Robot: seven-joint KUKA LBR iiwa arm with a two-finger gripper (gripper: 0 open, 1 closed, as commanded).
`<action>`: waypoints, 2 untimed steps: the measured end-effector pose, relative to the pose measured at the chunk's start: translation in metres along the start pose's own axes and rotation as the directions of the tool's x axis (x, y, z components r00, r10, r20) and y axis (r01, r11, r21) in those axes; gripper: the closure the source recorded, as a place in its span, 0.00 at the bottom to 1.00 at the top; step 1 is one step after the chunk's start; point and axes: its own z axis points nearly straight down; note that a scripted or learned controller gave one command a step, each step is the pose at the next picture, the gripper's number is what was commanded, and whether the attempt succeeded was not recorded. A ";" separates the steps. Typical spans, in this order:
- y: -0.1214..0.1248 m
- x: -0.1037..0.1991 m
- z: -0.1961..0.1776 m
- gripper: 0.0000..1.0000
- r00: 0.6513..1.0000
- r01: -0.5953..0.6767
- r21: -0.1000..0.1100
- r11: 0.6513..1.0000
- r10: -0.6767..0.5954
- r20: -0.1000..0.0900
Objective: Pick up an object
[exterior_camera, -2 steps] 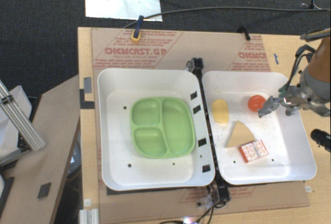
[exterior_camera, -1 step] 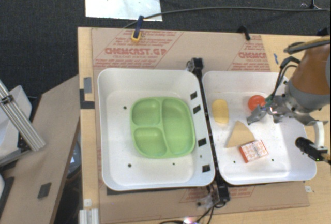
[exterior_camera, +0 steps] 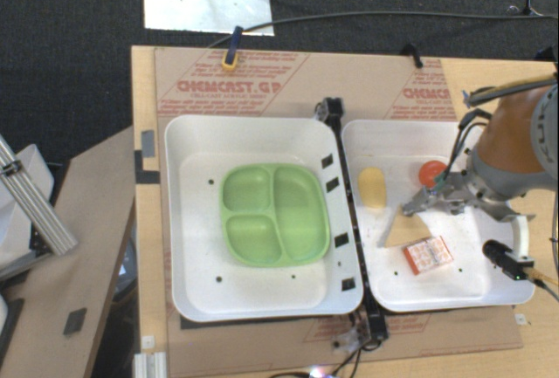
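In the right bin (exterior_camera: 489, 291) lie a pale yellow oblong piece (exterior_camera: 373, 188), a small red round thing (exterior_camera: 431, 173), a tan wedge (exterior_camera: 407, 231) and a red-and-white packet (exterior_camera: 427, 255). My gripper (exterior_camera: 412, 206) reaches in from the right and hangs low over the middle of this bin. Its tip is at the wedge's upper corner, just below and left of the red round thing. I cannot see anything held in it.
The left bin (exterior_camera: 196, 219) holds a green divided plate (exterior_camera: 274, 213). A black clip strip (exterior_camera: 341, 193) runs along the wall between the two bins. The grey arm with its orange band (exterior_camera: 515, 136) covers the right bin's far right side.
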 end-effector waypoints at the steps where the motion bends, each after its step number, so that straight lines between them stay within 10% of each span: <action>1: 0.003 0.000 -0.015 1.00 1.000 0.002 -0.011 1.000 -0.002 0.003; 2: 0.012 0.002 -0.077 1.00 1.000 0.004 -0.001 1.000 -0.004 0.003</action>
